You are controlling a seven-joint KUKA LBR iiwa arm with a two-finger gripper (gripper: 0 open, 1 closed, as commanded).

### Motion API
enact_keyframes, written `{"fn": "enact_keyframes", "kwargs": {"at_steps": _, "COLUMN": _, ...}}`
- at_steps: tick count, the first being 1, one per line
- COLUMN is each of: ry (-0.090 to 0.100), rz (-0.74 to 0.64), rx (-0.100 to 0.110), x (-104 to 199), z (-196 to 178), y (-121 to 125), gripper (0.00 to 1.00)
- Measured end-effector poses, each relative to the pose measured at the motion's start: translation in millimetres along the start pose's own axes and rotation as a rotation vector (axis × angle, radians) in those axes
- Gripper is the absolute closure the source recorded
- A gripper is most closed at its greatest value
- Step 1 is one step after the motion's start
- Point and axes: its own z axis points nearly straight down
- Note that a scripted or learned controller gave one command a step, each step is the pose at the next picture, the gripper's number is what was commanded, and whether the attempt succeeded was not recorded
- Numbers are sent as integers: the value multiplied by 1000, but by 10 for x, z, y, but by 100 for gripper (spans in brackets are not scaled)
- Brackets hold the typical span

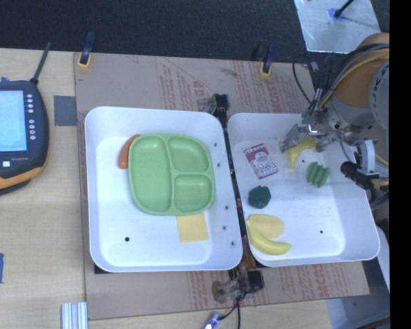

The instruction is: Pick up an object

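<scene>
Objects lay scattered in the right bin (342, 249): a red-and-white packet (261, 161), a dark green lump (259, 197), a ridged green piece (318, 175), a small yellow item (294, 155) and a yellow banana-like pair (266, 234) near the front wall. Across in the left bin (106, 245) sat a green divided plate (171, 174), with a yellow square (192, 227) at its near edge and something orange (124, 153) poking out from beneath its far left side.

From where I stood, the tool (303, 140) hung low over the far part of the right bin, just above the small yellow item, and I could not tell how the tool was set, so I could not say anything was held. The arm (366, 81) came in from the right, grey with its orange band.

To my eye the step in hand was the descent onto that yellow item. Doing it well would have meant centring the tool over the piece rather than its edge, since it looked small and likely to skid on the smooth white floor. The ridged green piece lay just beside it, so a straight-down approach seemed wise, keeping clear of that neighbour. Lifting slowly afterwards would have shown whether the grip had taken.
</scene>
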Motion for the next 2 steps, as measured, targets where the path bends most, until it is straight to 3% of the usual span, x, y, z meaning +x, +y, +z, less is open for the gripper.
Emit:
{"fn": "enact_keyframes", "kwargs": {"at_steps": 1, "ry": -1, "rz": -2, "rx": 2, "x": -8, "z": -103, "y": -4, "gripper": 100}}
{"fn": "enact_keyframes", "kwargs": {"at_steps": 2, "ry": 1, "rz": -2, "rx": 2, "x": 1215, "z": -1005, "y": -127, "gripper": 100}}
